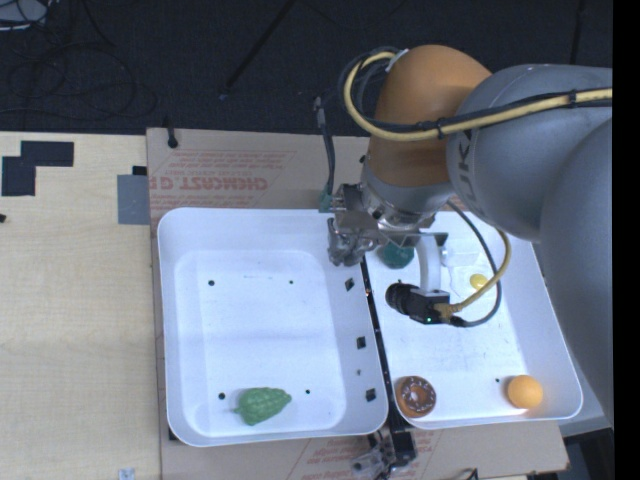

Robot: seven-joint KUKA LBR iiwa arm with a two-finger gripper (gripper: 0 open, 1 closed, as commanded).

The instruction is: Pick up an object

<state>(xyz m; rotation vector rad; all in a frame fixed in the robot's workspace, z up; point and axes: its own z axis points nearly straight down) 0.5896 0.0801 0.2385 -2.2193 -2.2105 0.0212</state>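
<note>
My gripper hangs low over the back of the divider between the two white bins, under the arm's orange band. Just to its right, a teal object lies in the right bin, partly hidden by the wrist. Near the front of the right bin sit a brown doughnut-like ring and an orange ball. A small yellow piece shows behind the cable. In the left bin, a green bumpy object rests at the front.
The grey arm covers the back right of the right bin. A black cable loop and connector hang over that bin's middle. Cardboard lies under the bins, with a wooden bench top to the left.
</note>
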